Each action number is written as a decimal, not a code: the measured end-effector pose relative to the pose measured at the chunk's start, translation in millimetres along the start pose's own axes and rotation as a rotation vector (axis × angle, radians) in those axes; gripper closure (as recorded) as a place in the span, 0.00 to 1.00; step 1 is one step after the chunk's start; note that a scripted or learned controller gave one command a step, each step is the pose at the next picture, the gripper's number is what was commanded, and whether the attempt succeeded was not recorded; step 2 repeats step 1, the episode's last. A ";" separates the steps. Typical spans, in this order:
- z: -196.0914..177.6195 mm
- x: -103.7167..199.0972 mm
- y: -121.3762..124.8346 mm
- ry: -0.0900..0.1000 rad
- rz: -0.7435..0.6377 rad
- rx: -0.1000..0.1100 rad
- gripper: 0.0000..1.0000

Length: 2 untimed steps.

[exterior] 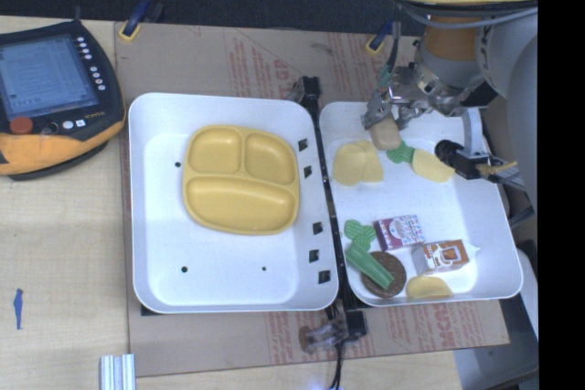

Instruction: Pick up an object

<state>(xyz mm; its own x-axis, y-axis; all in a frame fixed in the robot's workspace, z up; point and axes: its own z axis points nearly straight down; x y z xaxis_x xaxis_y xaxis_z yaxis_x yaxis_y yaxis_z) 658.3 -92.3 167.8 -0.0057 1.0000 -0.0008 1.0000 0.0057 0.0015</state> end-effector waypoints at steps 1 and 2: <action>-25.4 65.0 -1.2 0.001 -0.002 0.002 1.00; -25.4 65.0 -1.2 0.001 -0.002 0.002 1.00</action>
